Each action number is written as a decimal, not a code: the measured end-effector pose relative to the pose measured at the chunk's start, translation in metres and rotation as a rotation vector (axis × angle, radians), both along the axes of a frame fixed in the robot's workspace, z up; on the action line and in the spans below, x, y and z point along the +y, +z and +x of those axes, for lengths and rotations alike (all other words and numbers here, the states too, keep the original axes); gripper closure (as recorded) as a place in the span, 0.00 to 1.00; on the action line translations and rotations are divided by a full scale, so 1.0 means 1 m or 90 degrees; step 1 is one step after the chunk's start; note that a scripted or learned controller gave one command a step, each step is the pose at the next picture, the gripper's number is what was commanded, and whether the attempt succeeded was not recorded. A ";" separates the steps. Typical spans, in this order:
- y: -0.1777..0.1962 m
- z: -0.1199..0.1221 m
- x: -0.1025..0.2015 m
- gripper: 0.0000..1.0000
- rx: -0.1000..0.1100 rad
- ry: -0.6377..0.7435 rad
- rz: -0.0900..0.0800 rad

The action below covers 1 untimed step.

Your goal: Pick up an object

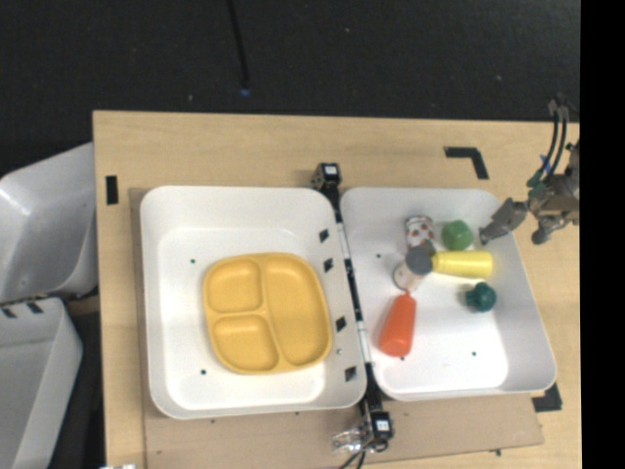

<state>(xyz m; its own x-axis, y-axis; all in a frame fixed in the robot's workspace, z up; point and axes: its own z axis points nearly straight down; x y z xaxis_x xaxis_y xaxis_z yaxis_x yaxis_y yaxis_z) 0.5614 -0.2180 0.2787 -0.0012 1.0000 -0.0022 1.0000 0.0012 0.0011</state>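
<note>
Gripper (522, 218) sits at the right bin's (518, 360) far right rim, partly cut off; finger spread cannot be made out. Orange bottle (397, 326) lies near the bin's centre, untouched.

No text, label, brand or number can be read anywhere.

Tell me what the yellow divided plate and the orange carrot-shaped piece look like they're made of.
The yellow divided plate looks like molded plastic with a matte finish: uniform color, rounded compartment ridges, only soft highlights. The orange carrot-shaped piece also appears plastic or possibly rubbery, smooth and evenly colored with a faint sheen; the picture is too coarse to tell hard from soft.
</note>
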 end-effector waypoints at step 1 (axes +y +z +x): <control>0.000 0.000 0.000 0.00 0.000 0.000 0.000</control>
